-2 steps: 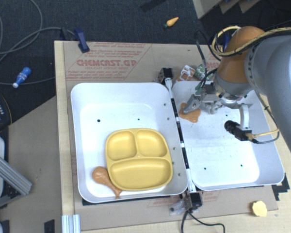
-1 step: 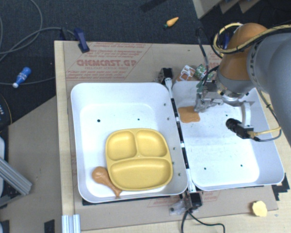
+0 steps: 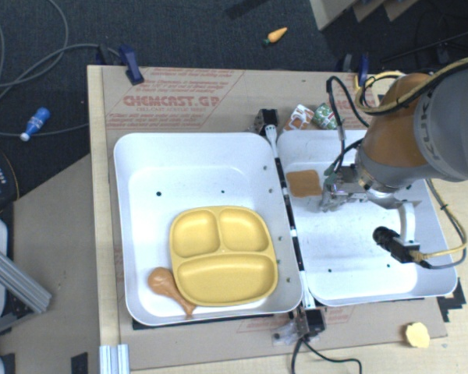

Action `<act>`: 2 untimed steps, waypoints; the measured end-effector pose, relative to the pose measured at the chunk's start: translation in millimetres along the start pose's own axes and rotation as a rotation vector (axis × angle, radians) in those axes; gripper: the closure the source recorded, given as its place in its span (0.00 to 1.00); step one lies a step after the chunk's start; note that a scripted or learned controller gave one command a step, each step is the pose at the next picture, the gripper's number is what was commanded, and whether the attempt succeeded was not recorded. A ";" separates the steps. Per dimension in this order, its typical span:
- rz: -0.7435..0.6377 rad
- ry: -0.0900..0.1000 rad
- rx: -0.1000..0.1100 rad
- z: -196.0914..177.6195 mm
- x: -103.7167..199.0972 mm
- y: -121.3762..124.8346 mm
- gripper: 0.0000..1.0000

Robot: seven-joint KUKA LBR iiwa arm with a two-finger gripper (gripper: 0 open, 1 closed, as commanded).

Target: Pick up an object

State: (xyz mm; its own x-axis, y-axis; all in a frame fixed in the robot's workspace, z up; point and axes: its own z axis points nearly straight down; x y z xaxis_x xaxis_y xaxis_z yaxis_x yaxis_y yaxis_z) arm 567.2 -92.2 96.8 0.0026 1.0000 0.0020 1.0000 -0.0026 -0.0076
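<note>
Two-finger gripper is seen beside flat brown square piece in right white bin; finger opening cannot be told.

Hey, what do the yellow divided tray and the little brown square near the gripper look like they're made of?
The yellow tray looks like molded plastic: smooth, soft sheen, rounded compartments. The brown square looks matte and flat, maybe cork, felt or cardboard; too small to tell.
</note>
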 end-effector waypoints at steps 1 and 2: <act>-0.002 -0.001 -0.007 -0.1 0.3 3.2 0.00; -0.005 -0.003 -0.011 12.0 -6.1 52.7 0.00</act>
State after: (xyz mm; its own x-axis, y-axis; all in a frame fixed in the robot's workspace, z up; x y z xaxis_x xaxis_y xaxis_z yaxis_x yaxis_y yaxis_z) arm 619.8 -98.4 84.3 -0.0019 1.0000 -0.0011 1.0000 0.0019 0.0034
